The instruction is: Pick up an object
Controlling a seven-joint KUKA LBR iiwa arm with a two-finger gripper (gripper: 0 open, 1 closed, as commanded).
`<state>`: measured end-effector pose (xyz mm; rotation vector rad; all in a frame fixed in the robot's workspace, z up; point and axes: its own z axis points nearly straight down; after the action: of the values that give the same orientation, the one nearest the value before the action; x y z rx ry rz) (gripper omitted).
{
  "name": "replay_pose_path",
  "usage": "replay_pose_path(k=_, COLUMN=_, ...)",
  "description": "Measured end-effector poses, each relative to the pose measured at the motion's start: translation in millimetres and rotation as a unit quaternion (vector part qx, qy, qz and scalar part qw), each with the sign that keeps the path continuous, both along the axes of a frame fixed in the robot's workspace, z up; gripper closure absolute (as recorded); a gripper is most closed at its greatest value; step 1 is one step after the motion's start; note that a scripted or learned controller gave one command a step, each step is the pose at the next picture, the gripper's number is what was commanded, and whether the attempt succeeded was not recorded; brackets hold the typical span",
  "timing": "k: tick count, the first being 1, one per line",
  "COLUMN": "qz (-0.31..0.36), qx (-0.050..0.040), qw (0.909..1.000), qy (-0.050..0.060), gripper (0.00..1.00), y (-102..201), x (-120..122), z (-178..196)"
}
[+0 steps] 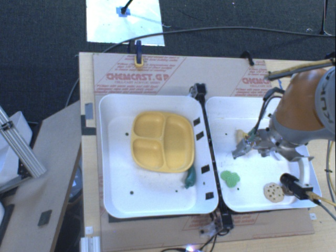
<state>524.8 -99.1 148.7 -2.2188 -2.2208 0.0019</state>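
My gripper (240,151) hangs low over the middle of the right bin (226,112), its grey fingers pointing left and down. A small pale yellow object (241,135) lies just behind the fingertips. A green leafy toy (230,178) rests on the bin floor a little in front of the gripper. A round brown cookie with dots (273,192) sits near the bin's front right. Nothing shows between the fingers.
The left bin (113,193) holds a yellow divided plate (161,141) and a small dark teal object (189,178) near its front right corner. A black clip divider (205,140) runs between the bins. The arm's orange band (302,101) rises over the right bin's back right.
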Motion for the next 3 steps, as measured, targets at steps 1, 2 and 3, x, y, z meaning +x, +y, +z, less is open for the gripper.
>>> replay_pose_path(k=1, qz=0.000, qx=0.0003, qw=1.0000, qy=0.001, gripper=0.00, y=-2.4, x=-4.0, z=-62.2)
replay_pose_path(k=2, qz=0.000, qx=-0.0006, qw=1.0000, qy=-0.002, gripper=1.00, y=-2.8, x=-1.9, z=-48.5)
replay_pose_path(k=3, qz=0.001, qx=-0.0012, qw=1.0000, qy=-0.005, gripper=1.00, y=-8.8, x=-1.3, z=14.1)
